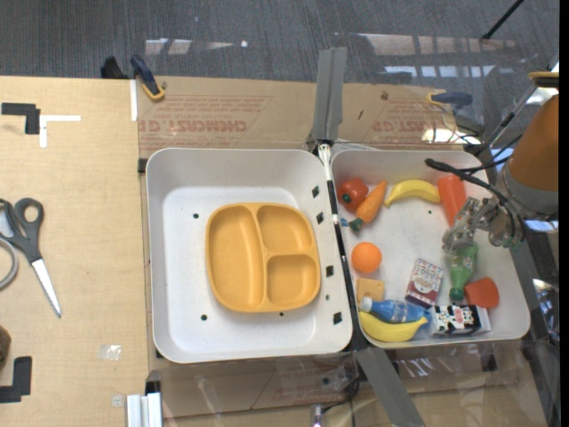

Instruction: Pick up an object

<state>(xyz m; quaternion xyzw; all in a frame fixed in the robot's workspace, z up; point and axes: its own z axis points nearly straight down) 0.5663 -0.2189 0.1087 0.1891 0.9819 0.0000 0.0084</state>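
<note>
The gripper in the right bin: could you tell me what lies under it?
A green bottle lies under the gripper, beside an orange block. The bottle's top end is covered.

Upside-down red print on cardboard sheet point(227, 118), letters too blurred to read

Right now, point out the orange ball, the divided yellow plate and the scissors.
orange ball point(365, 257), camera view, middle of the ball.
divided yellow plate point(233, 247), camera view, floor of its large compartment.
scissors point(30, 213), camera view, grey handle ring.

scissors point(34, 249) on the wooden bench point(71, 176), left of the bins; blue clamp point(147, 76) behind
</note>
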